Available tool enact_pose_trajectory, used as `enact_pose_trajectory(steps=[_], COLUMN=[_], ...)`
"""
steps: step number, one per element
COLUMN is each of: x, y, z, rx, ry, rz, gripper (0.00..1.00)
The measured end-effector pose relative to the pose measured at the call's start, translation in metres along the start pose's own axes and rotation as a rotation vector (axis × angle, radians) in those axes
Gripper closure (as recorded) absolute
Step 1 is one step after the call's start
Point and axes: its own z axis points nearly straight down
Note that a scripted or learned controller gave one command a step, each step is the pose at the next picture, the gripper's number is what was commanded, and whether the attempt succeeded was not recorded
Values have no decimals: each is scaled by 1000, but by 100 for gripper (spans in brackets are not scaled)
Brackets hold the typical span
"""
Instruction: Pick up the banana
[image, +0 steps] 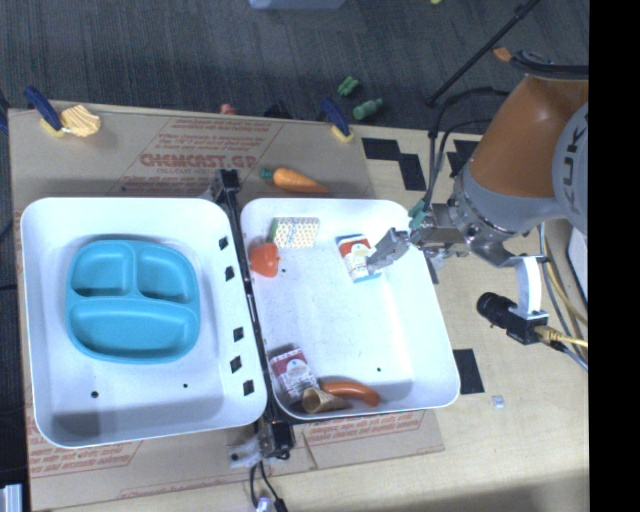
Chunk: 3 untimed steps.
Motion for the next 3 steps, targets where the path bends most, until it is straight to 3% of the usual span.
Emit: enact_pose_trajectory(steps=[1,2,3], x=[69,52,52], y=[-23,59,19], z=[95,194,194], rx=[3,1,1], ry=[1,-1,1], rz=[19,4,-183], gripper=[0,0,0])
